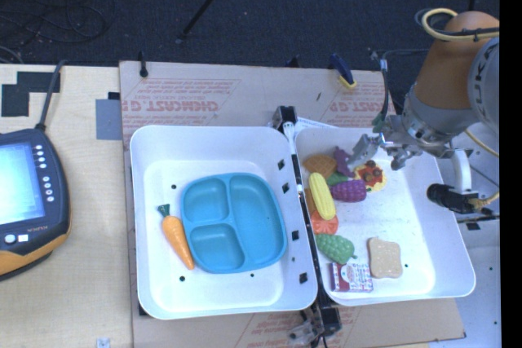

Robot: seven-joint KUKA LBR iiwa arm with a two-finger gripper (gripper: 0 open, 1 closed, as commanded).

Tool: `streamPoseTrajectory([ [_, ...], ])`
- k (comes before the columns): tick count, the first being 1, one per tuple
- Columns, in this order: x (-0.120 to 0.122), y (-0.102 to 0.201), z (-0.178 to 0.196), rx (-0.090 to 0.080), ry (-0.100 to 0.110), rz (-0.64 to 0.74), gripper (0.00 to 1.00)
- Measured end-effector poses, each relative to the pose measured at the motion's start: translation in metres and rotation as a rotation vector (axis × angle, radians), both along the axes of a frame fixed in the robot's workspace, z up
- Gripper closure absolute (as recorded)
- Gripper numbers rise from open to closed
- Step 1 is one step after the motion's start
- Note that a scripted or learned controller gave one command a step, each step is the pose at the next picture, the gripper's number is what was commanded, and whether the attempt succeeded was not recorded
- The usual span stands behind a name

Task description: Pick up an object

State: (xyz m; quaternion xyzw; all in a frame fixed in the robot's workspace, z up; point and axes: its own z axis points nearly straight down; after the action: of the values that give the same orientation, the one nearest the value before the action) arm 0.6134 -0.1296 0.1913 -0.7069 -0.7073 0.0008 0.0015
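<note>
Grey and orange, the arm [453,69] reaches in from the right, and its end effector [379,149] hangs over the far part of the right bin [444,257], fingers spread wide with nothing between them. Just below and left of the fingers lies a small cluster of toy food: a purple grape bunch [349,191], a red and yellow piece [373,174] beside it, and an orange piece [320,165] further left. A yellow corn cob [321,196] lies along the bin's left wall, with a green vegetable [335,247] nearer. A slice of bread [385,257] rests near the bin's near edge, and a small red and white packet [351,277] sits to its left. In the left bin [155,273] a blue divided plate [231,222] lies flat, with an orange carrot [176,240] touching its left rim. Both bins sit on cardboard on the desk [73,175], and a handheld control pendant [28,200] rests at the far left
</note>
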Motion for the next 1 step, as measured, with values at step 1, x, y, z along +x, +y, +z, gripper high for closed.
streamPoseTrajectory([
  [1, 0.0041, 0.0239, -0.1076, -0.001, -0.002, -0.001, 0.00],
])
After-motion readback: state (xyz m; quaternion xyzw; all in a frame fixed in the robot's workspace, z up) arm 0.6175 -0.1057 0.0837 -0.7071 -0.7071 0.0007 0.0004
